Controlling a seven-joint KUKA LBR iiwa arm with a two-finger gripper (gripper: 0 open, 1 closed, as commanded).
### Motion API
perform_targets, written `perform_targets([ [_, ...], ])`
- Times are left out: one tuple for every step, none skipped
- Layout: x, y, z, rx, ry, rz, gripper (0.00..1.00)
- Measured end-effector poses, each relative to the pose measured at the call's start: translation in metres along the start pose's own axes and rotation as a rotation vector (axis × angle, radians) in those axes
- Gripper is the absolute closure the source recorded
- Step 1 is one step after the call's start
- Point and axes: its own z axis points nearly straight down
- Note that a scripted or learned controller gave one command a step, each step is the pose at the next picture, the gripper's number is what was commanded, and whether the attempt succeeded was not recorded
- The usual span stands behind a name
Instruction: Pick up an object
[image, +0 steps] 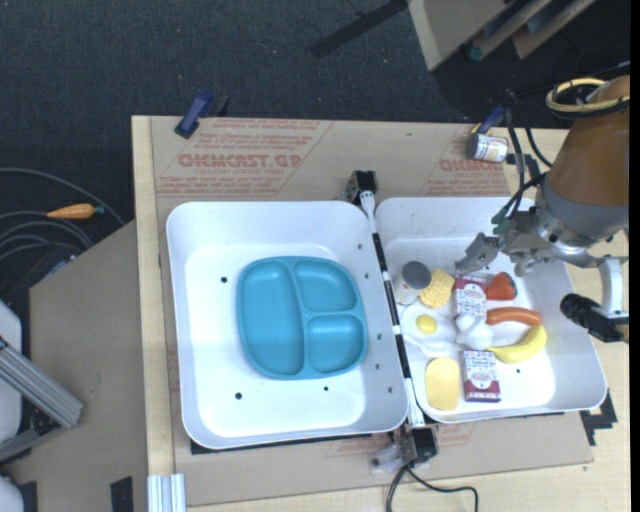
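Gripper (487, 252) above right bin (580, 385) (finger state cannot be told); toy banana (524, 345) likely light, rigid, slippery: grasp mid-curve

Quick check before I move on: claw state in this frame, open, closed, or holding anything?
Claw: cannot be told; it hovers over the right bin above the toy food, nothing visibly between it.

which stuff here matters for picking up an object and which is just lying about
For the job:
end effector
right bin
banana
corn piece
two small cartons

Lying about:
blue divided plate in left bin
orange carrot-like thing on floor
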Motion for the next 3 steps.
perform_targets([
  [-0.014,0.044,0.102,-0.007,-0.002,0.001,0.0],
  [0.033,0.1,0.105,-0.002,0.0,-0.001,0.0],
  [0.035,0.033,0.106,0.001,0.0,0.001,0.0],
])
